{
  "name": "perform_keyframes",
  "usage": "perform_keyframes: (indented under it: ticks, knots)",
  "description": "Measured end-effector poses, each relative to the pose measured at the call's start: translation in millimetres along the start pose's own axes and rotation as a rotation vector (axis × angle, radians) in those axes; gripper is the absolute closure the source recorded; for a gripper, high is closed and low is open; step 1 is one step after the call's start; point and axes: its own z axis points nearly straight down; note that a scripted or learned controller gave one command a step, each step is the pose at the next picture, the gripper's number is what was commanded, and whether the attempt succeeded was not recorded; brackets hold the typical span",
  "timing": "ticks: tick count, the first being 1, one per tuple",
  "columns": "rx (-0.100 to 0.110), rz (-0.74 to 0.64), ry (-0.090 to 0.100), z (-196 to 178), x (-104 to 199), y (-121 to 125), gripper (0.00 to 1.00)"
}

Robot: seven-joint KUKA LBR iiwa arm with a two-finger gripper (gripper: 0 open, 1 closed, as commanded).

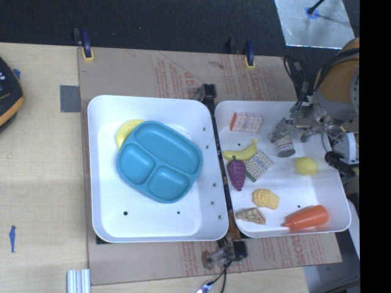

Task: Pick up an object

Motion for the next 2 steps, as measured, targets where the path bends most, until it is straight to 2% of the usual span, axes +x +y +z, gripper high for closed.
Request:
perform_keyframes:
  ticks: [1,2]
  knots:
    - [0.0,-0.002,0.0,-0.9,30.1,4.2,0.0]
    - [-0.002,0.001,0.0,-1.4,4.0,18.5,0.0]
